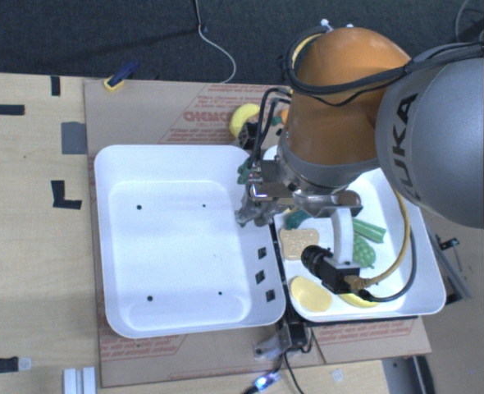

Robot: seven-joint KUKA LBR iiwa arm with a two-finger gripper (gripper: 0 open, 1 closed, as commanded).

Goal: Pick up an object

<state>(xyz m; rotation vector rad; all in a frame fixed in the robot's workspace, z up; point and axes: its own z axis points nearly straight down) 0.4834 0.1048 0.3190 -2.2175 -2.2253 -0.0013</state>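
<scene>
Arm (349,105) hides the fingers, state unclear; green toy (365,240) seemingly lies beneath it.

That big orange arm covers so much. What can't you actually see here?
- Gripper: fingers hidden under the arm's wrist.
- Right bin: its far half is covered by the arm.
- Yellow object behind the bins: partly hidden, shape unclear.
- Green toy: half covered by the gripper mount.
</scene>
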